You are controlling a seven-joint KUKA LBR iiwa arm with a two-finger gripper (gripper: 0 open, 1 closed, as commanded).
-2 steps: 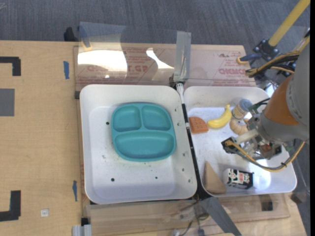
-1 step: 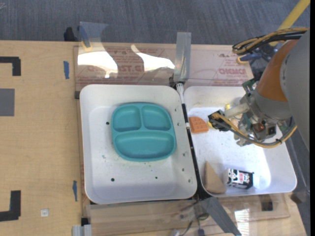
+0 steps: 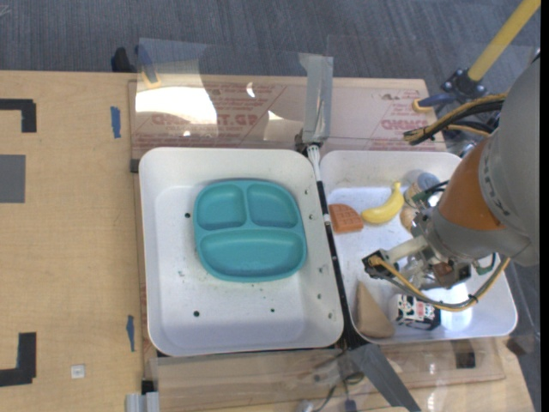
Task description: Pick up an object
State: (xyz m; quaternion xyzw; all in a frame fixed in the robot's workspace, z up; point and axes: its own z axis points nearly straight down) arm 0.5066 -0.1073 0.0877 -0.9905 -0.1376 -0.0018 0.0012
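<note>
I have several candidates for picking in the right bin [image 3: 493,320]. A yellow banana [image 3: 383,209] lies toward the far side, with an orange waffle-textured piece [image 3: 346,219] just beside its left end, close to the bin's left wall. Near the near-left corner a tan cone-shaped piece [image 3: 371,310] rests on the floor of the bin, and just right of it sits a small white and black object [image 3: 419,312] with red marks; I can't make out what it is.

My pincer [image 3: 416,275] hangs low over the middle of this bin, between the banana and the small white and black object. Cables and the wrist crowd it, so whether it's spread or pressed together I can't tell, and I see nothing gripped in it. The arm [image 3: 493,200] comes in from the right, its orange band above the wrist.

In the left bin [image 3: 163,256] a teal divided plate [image 3: 250,229] lies flat, three compartments facing up. Both bins sit on the wooden desk [image 3: 60,230].
</note>
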